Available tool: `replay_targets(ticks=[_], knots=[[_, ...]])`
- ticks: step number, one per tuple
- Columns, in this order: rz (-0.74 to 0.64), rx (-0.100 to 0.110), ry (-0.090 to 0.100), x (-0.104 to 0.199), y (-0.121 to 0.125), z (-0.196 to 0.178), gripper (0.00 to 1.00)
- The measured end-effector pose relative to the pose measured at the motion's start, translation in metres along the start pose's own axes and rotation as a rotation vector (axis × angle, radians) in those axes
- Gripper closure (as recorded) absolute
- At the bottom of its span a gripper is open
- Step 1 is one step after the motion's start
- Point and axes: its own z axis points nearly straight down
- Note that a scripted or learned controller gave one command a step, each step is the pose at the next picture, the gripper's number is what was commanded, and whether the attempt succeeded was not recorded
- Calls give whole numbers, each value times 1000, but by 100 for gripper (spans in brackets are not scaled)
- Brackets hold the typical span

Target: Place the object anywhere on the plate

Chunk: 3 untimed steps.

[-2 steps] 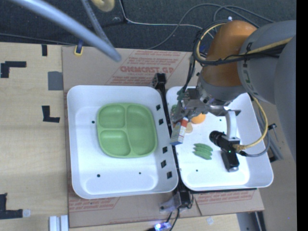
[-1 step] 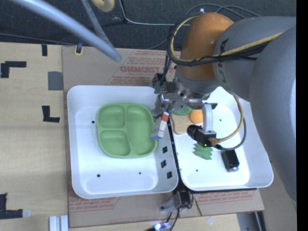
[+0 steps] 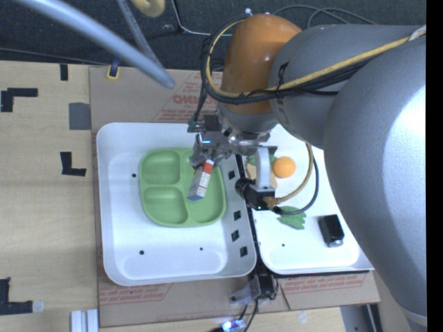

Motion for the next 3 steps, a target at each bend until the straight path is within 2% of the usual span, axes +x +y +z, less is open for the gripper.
replay_targets(ticks=[1,2,3], knots=[[6,2,-3,14,7,21,100],[6,0,-1,17,11,6,100],[6,1,-2,17,10,7,0]])
